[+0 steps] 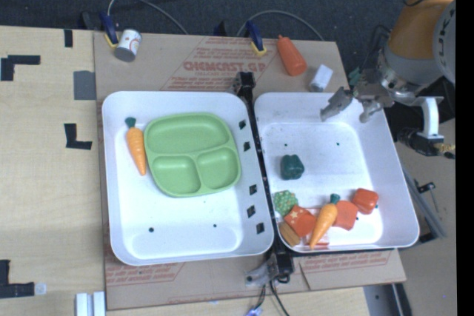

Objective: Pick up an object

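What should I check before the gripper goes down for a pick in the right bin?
1. Gripper open, nothing between its fingers: ok.
2. Gripper over a target: not ok, it sits at the right bin's top edge.
3. Dark green toy stands apart, easy target: ok.
4. Carrot and red pieces crowded together: not ok for a clean grasp.
5. Height above bin floor: cannot tell.

A dark green toy pepper (292,166) is lying alone near the middle of the right bin (392,159). Along that bin's near edge, toy foods are crowding together: a green leafy piece (284,200), a carrot (323,223) lying slantwise, and red-orange pieces (355,208). Another carrot (136,149) is lying in the left bin (118,196), touching the green divided plate (194,154).
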